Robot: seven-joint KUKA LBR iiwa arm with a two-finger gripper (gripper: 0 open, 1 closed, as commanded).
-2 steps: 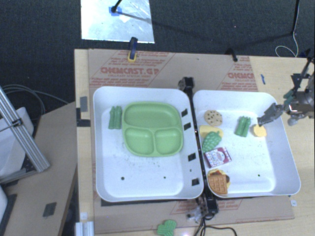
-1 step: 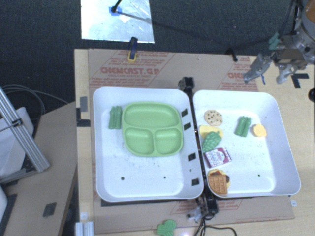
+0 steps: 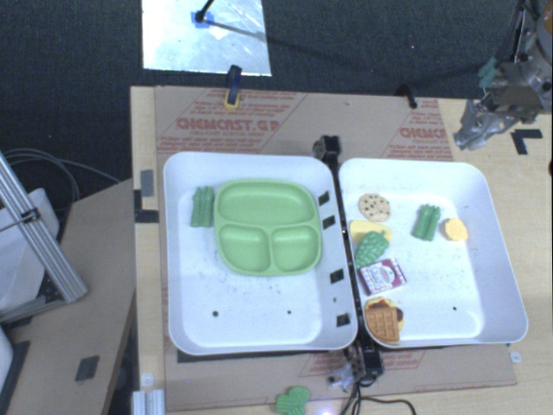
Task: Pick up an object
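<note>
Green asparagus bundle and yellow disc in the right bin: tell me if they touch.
Apart. The camera view shows a strip of white bin floor between the asparagus bundle and the yellow disc.

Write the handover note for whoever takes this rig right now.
Gripper: parked beyond the right white bin's far right corner, above the bench, holding nothing that can be seen.

Right bin: round brown cookie, green ridged toy vegetable, small yellow round piece, yellow wedge, green leafy piece, red and white packet, orange waffle at the near edge.

Left white bin: pale green divided plastic tray, second green ridged piece beside it.

Done: nothing picked. Left: descend, grasp one object, lift.
</note>
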